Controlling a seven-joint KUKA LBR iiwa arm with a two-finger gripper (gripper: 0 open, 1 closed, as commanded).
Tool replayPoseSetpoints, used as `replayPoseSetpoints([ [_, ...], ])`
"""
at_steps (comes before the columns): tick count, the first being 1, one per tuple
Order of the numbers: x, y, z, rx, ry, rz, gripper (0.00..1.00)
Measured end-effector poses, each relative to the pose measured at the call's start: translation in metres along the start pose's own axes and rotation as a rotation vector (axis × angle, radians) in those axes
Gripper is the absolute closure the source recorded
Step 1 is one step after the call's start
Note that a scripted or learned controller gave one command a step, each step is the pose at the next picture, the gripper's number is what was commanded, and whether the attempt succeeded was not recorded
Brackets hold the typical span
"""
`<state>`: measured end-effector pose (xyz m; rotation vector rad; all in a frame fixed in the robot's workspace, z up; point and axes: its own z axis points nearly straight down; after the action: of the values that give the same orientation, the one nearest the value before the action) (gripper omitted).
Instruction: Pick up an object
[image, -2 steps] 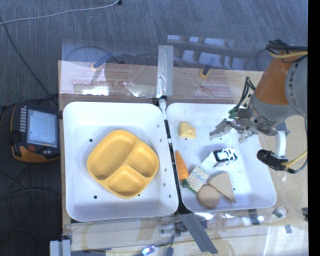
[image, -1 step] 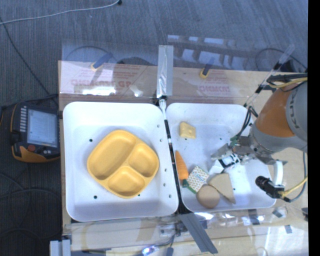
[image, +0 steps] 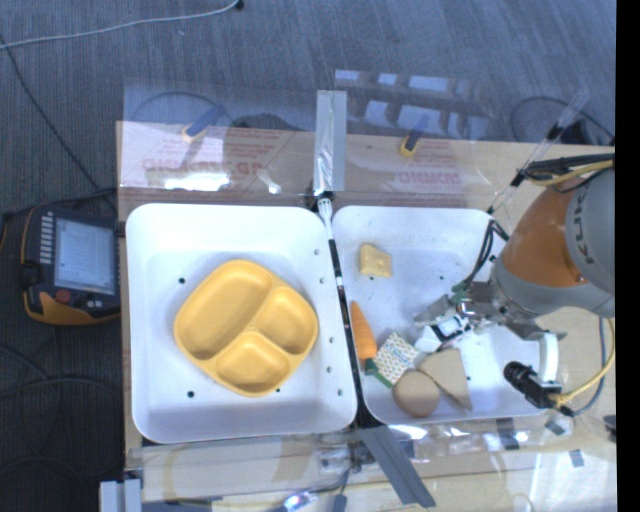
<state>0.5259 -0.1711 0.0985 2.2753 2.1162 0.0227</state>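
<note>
Lower right of the frame, the gripper (image: 440, 330) hangs low in the right bin (image: 420, 225), just above a tan wedge (image: 452, 378) and egg (image: 416, 393); whether it is open or closed I cannot tell. A carrot (image: 362, 330) lies along the divider, cheese (image: 375, 261) above it.

A grey arm (image: 600, 230) carries a broad orange band (image: 540, 245) above the wrist; black and yellow cables (image: 590, 375) trail at five o'clock.

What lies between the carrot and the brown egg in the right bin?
In the camera view, a small patterned packet lies between the carrot and the brown egg, tilted and close to both.
</note>
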Motion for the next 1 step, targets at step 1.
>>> replayPoseSetpoints([
  [1, 0.0268, -0.0267, -0.0011, -0.003, 0.001, 0.061, 0.00],
])
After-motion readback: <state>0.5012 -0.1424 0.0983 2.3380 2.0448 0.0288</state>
